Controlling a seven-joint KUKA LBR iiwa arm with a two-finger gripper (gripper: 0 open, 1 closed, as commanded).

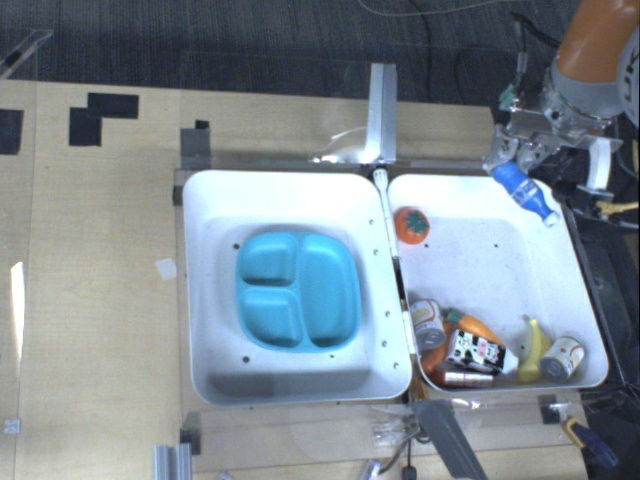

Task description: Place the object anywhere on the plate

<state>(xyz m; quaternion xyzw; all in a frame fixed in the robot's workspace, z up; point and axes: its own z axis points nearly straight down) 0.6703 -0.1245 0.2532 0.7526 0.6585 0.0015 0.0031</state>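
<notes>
A blue plate [300,288] with three sections lies in the middle of the left bin [205,268]. My gripper [517,158] hangs over the far right corner of the right bin [590,298]. It is shut on the upper end of a small blue bottle [527,192]. The bottle slants down to the right, with its white cap end lowest, and it appears lifted off the bin floor. The plate is far to the left of the gripper, across the divider between the bins.
In the right bin, a red-orange ball [411,224] sits near the divider. Along the front wall lie a can [425,318], a carrot [472,326], a black-and-white box [473,351], a banana [532,349] and a small tin [565,357].
</notes>
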